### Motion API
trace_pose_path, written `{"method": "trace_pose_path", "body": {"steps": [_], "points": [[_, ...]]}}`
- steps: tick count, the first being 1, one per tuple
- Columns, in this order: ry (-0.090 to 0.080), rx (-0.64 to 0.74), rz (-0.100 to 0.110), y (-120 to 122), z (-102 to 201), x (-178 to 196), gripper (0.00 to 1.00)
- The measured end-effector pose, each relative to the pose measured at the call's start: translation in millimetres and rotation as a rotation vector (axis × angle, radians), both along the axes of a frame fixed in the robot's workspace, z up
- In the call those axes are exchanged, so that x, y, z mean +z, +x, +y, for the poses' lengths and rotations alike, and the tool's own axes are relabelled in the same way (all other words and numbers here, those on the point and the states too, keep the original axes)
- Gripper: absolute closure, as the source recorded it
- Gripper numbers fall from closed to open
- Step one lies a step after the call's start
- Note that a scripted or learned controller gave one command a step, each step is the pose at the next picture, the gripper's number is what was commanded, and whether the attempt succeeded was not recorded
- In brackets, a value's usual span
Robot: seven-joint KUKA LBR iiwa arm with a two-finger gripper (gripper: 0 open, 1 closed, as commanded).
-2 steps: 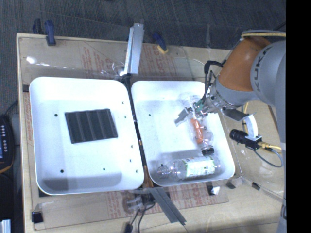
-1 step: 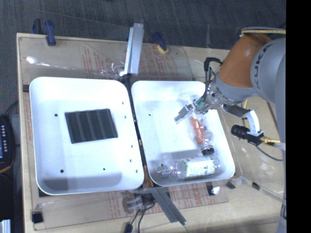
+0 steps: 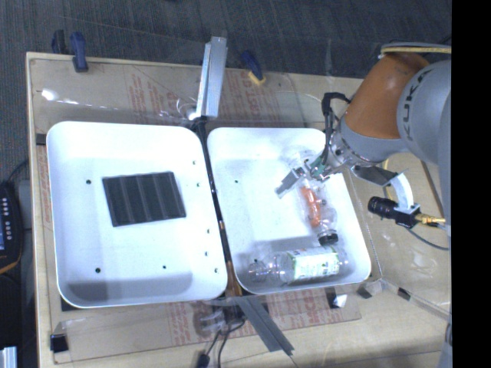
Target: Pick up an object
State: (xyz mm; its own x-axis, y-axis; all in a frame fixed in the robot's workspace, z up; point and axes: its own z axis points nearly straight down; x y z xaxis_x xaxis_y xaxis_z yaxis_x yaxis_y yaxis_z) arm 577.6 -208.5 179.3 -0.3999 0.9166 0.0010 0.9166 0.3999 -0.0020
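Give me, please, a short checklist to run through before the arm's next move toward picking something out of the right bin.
1. Gripper is over the right bin: ok, it sits above the bin's upper middle.
2. A target lies close by: ok, the small orange bottle is just beside the gripper.
3. Something is held between the fingers: cannot tell, clear wrapping clutters that spot.
4. Large clear bottle is out of the way: ok, it lies along the bin's near wall, apart from the gripper.
5. Dark ridged pad stays out of the path: ok, it lies in the left bin.
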Motion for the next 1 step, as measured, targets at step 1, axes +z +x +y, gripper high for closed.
{"method": "trace_pose_path", "body": {"steps": [1], "points": [[0.001, 0.028, 0.003, -3.5, 0.2, -0.1, 0.00]]}}
